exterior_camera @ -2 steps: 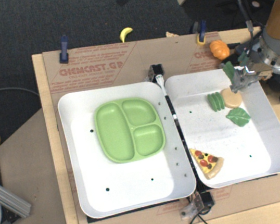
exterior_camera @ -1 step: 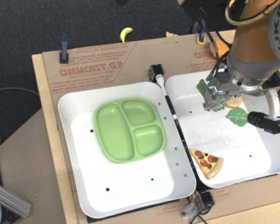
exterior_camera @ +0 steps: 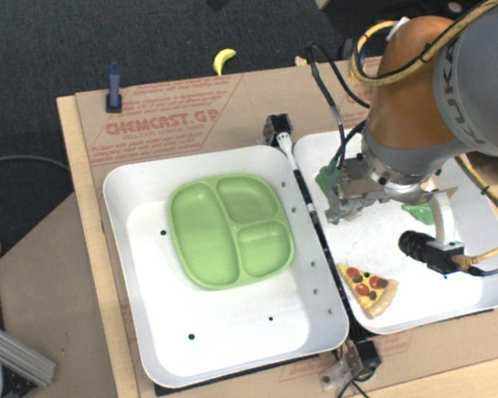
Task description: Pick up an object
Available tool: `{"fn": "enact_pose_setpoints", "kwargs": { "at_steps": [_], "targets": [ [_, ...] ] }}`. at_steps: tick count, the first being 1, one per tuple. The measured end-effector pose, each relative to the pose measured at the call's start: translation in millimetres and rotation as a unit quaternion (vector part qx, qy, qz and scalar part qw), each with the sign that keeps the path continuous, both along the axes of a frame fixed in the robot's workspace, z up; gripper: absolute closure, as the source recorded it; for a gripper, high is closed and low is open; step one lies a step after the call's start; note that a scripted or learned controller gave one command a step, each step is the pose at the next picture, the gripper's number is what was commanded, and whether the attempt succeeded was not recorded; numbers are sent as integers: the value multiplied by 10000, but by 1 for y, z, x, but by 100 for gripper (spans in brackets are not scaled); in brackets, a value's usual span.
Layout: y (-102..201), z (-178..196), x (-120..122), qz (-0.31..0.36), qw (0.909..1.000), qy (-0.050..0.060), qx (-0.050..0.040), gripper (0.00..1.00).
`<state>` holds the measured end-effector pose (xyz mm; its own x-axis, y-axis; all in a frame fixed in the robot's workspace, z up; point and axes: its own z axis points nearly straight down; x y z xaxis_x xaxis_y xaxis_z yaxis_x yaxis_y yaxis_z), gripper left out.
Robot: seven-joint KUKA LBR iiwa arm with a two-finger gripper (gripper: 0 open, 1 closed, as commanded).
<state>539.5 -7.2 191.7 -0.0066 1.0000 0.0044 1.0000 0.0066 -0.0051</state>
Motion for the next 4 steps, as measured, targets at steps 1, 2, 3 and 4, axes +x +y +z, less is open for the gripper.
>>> {"fn": "enact_pose_setpoints", "kwargs": {
  "at_steps": [1, 2, 3, 4],
  "targets": [
    [-19, 105, -62, -38, 10000, -48, -21, 100],
    [74, 59, -61, 10, 10000, 7, -10, 100],
    [53, 171, -59, -30, 10000, -89, -17, 100],
    [75, 193, -60, -19, 10000, -49, -20, 100]
  ]
}}
